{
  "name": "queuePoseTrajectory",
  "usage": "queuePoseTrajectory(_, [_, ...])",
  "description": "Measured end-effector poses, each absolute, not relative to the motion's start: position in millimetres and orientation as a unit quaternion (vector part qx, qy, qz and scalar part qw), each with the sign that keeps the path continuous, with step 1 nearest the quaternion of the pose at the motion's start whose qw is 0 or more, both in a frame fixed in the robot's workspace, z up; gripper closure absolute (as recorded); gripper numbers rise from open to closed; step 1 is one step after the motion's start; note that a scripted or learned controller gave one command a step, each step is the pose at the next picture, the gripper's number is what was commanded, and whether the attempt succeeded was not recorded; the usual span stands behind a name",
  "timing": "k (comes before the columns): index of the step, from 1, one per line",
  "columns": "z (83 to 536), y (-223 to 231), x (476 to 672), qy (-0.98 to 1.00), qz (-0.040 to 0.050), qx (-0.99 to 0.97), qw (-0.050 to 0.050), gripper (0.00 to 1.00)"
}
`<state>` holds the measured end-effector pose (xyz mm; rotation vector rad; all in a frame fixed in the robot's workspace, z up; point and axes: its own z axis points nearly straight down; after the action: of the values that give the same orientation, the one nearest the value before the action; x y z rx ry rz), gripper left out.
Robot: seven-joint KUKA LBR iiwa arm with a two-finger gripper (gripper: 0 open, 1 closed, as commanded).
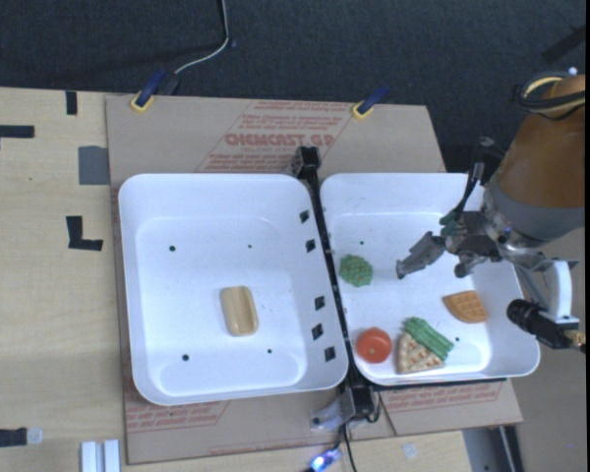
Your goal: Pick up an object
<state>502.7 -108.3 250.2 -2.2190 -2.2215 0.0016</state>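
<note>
Red tomato point(374, 344) sits nearest, at six o'clock in the right bin point(393, 200), beside a pizza slice point(414, 354). Farther in, the broccoli point(355, 270) looks light, firm and bumpy; grip across its crown. At three o'clock hangs the end effector point(413, 261); whether it is spread is unclear.

A bread roll point(239, 310) is lying in the left bin point(147, 205); broccoli point(355, 269), a tomato point(374, 344), a pizza slice point(417, 354) and a waffle point(465, 307) are lying in the right bin point(393, 190).
</note>
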Motion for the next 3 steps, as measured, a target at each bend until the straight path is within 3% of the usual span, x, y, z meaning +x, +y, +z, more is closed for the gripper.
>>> queuePoseTrajectory(1, [179.7,-46.4,526.9,-0.709,0.0020,-0.705,0.004,0.00])
queuePoseTrajectory(2, [227.1,-81.3,518.0,-0.707,-0.0002,-0.708,-0.001,0.00])
queuePoseTrajectory(3, [181.2,-17.7,564.5,-0.709,0.0005,-0.705,0.001,0.00])
